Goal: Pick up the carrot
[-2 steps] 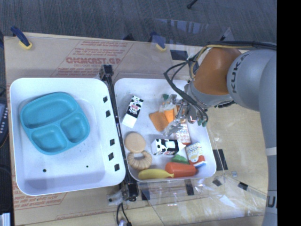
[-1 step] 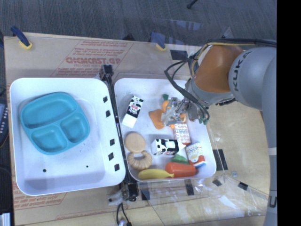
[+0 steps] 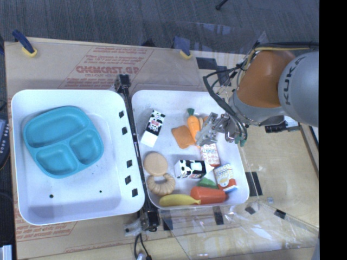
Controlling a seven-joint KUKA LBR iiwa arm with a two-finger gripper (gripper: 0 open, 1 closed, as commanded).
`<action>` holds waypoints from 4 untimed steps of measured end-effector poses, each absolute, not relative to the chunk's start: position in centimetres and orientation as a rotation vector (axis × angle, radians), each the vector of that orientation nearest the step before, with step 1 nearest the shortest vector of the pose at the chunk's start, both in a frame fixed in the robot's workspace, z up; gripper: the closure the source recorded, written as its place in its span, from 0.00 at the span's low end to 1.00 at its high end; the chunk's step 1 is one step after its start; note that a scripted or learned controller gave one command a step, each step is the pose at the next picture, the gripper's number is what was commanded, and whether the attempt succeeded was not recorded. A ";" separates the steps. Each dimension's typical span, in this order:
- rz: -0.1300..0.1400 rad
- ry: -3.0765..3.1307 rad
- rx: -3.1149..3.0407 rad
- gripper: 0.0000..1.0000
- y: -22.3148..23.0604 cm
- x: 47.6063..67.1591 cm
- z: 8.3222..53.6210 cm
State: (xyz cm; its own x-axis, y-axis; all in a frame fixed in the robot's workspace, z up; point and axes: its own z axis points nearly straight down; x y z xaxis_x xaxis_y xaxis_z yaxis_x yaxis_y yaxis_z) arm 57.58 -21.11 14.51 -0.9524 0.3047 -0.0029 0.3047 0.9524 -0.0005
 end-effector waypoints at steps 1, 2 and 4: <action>-0.001 3.103 0.484 0.00 -21.1 57.6 14.4; -0.002 3.019 0.854 0.00 -21.0 63.8 9.4; 0.003 2.970 0.996 1.00 -14.9 57.3 19.1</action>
